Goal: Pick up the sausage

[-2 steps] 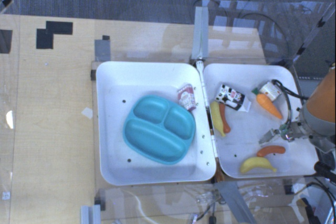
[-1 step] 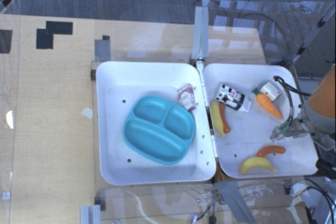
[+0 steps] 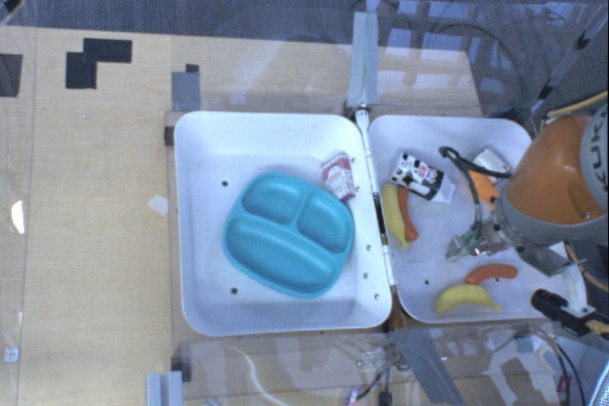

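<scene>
A red-orange sausage [image 3: 492, 273] lies near the front of the right bin [image 3: 423, 133], just above a yellow banana [image 3: 466, 299]. A second orange sausage-like piece [image 3: 407, 214] lies by the bin's left wall, beside a yellow piece [image 3: 393, 216]. My gripper [image 3: 472, 244] hangs low over the bin floor, just up and left of the red-orange sausage. Nothing shows held in it. The grey arm with its orange band [image 3: 557, 181] covers the bin's right side.
A black-and-white box [image 3: 419, 176], a black curved piece [image 3: 455, 157], an orange item [image 3: 483, 189] and a white item [image 3: 491, 159] sit at the back of the right bin. The left bin [image 3: 200, 204] holds a blue divided plate [image 3: 288, 233] and a small red packet [image 3: 339, 176].
</scene>
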`<state>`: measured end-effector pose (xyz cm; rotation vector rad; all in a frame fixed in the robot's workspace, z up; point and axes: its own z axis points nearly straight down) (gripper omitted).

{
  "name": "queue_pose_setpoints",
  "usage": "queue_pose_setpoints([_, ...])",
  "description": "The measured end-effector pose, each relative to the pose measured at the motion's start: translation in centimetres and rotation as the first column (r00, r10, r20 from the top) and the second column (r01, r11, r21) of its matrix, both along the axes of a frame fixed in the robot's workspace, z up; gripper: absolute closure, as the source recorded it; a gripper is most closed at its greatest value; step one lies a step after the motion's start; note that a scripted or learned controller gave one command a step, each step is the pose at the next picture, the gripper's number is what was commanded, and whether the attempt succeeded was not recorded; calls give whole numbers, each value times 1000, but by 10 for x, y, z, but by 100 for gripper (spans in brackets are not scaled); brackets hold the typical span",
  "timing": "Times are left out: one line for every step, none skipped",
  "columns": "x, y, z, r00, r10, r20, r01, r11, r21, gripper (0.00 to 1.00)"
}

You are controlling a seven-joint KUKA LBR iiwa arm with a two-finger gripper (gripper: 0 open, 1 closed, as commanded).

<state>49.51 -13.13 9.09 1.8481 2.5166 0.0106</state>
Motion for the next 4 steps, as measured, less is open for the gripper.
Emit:
queue_pose_setpoints([-3,-47,0,1000,6,-2,-6,1000,1,100])
queue_pose_setpoints([-3,-48,-1,1000,4,-1,-4,1000,-1,0])
queue_pose_setpoints([-3,-20,-1,998,62,-2,-62,998,-2,0])
queue_pose_setpoints([-4,-76,-1,996,91,-6,-91,996,-1,0])
